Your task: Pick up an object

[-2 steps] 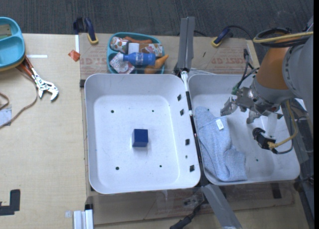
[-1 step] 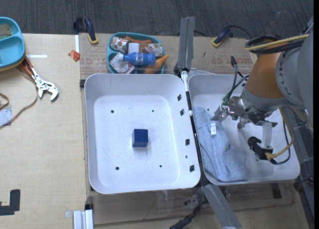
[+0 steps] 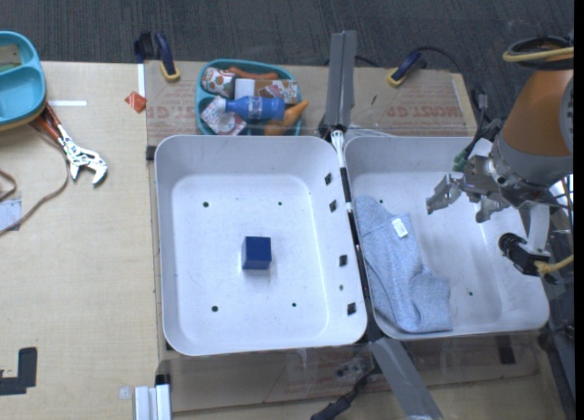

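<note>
Above right bin [image 3: 511, 318], near its far right wall, jaws [image 3: 464, 195] hang spread, nothing between them. Grey cloth [image 3: 401, 267] lies crumpled along that bin's left side. Blue block [image 3: 257, 252] sits mid left bin [image 3: 182, 318]. Both bins on counter [image 3: 73, 272].

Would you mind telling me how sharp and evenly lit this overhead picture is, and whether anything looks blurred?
In the camera view, light is soft and even; the blue block is crisp, with a faint shadow, the grey cloth shows clearly, and the gripper looks slightly smeared.
</note>
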Robot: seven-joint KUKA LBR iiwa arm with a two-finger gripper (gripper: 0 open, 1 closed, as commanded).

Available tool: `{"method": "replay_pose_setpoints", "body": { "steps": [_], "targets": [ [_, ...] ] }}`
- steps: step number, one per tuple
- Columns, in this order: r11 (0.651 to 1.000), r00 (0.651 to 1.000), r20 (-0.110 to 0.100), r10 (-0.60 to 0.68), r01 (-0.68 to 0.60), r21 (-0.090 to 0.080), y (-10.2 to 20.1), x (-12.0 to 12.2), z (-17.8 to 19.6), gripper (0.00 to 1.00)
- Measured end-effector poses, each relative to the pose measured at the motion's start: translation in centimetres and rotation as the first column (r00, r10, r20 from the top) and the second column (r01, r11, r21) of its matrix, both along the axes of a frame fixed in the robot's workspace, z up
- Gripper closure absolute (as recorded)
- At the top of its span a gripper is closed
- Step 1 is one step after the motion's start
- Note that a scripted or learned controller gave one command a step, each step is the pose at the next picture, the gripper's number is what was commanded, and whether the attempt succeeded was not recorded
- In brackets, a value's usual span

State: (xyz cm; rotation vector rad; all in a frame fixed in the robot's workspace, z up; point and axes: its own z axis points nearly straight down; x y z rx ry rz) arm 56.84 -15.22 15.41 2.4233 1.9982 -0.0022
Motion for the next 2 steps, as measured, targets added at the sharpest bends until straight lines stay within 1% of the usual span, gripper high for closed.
{"method": "replay_pose_setpoints", "body": {
  "steps": [1, 2],
  "targets": [
    [1.0, 1.0, -0.002, 0.025, -0.025, 0.001, 3.9, 3.5, -5.7, 0.0],
    [0.999, 0.999, 0.001, 0.049, -0.049, 0.001, 5.9, 0.0, -6.1, 0.0]
  ]
}}
